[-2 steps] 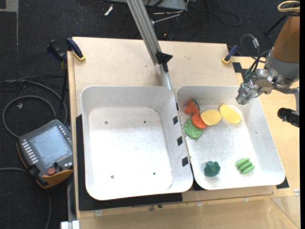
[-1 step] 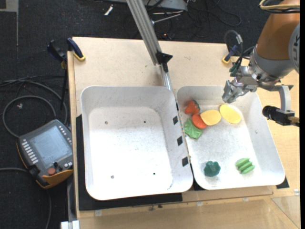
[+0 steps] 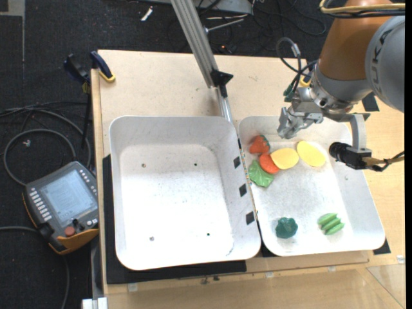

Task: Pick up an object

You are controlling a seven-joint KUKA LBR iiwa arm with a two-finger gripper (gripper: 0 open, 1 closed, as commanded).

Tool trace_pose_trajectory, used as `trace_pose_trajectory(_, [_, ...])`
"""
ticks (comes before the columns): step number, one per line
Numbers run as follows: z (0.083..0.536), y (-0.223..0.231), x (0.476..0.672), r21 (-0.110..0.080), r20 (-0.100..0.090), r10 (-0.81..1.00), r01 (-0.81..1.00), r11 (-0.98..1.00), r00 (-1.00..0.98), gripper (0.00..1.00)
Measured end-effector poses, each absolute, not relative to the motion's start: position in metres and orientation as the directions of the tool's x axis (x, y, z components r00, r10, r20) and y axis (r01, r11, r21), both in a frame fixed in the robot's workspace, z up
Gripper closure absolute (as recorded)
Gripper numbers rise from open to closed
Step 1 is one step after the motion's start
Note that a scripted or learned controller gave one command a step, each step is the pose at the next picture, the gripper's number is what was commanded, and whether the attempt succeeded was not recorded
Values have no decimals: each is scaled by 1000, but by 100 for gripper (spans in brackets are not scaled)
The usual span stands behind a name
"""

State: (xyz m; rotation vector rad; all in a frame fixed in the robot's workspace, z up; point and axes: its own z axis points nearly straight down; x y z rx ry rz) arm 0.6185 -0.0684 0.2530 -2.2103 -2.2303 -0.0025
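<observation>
The two-finger gripper [image 3: 291,125] hangs over the right-hand shallow white bin [image 3: 360,227], near its twelve o'clock rim; nothing sits between its tips, and whether they are spread or closed I cannot tell. At seven o'clock from it lies a cluster: a small red plastic toy piece [image 3: 259,145], an orange one [image 3: 268,163], a yellow rounded toy [image 3: 284,158], a flat yellow disc [image 3: 311,154] and a green leafy toy [image 3: 260,175], some touching. These look light, stiff and somewhat slick. The yellow rounded toy, pinched across its narrow width, seems the easiest grab, though its neighbours crowd it.
</observation>
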Motion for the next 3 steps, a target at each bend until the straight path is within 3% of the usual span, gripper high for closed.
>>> trace_pose_trajectory(2, [261, 43, 630, 2, 1, 1000, 1000, 9, -9, 100])
trace_pose_trajectory(3, [243, 94, 622, -3, 1, 1000, 1000, 8, -8, 100])
